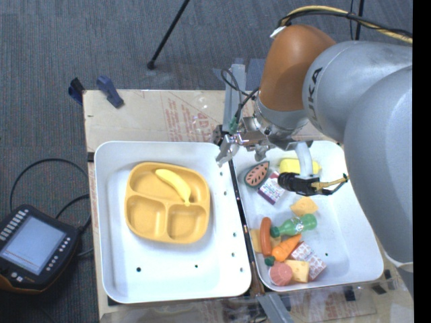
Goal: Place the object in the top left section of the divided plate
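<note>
A yellow divided plate [145, 214] lies in the left white bin [114, 268]. A yellow toy banana [174, 184] rests in the plate's far section, toward its right side. My gripper [241, 154] hangs over the far end of the seam between the two bins, up and to the right of the plate. Its fingers [222, 153] are spread open and nothing is between them. A watermelon slice [256, 173] lies just below the gripper in the right bin [357, 247].
The right bin holds several toy foods: a purple box [272, 191], a yellow block [298, 166], a green bottle [293, 226], a carrot [287, 247], a sausage [267, 236]. A teach pendant [30, 244] sits on the floor at left.
</note>
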`<action>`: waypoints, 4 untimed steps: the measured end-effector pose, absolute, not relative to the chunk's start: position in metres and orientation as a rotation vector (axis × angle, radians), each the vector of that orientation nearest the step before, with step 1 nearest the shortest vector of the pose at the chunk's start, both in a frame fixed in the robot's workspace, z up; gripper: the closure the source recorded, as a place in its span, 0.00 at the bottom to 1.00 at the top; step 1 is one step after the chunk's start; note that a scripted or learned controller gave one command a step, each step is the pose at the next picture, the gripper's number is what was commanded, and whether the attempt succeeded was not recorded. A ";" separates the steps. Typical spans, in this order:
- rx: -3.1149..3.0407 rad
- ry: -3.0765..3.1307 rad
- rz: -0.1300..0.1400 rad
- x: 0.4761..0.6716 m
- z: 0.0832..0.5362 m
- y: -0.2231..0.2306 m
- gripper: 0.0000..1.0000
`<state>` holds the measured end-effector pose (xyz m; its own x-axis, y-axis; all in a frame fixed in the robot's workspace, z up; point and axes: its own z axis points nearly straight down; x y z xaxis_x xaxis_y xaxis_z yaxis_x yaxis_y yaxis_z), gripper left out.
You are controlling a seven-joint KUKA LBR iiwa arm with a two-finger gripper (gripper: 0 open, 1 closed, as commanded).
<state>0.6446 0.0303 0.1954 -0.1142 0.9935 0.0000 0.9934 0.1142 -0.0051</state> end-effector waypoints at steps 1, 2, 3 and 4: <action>-2.088 -2.342 0.006 0.645 0.195 0.030 0.00; -2.088 -2.342 0.006 0.645 0.195 0.030 0.00; -2.088 -2.342 0.006 0.645 0.195 0.030 0.00; -2.088 -2.342 0.006 0.645 0.195 0.030 0.00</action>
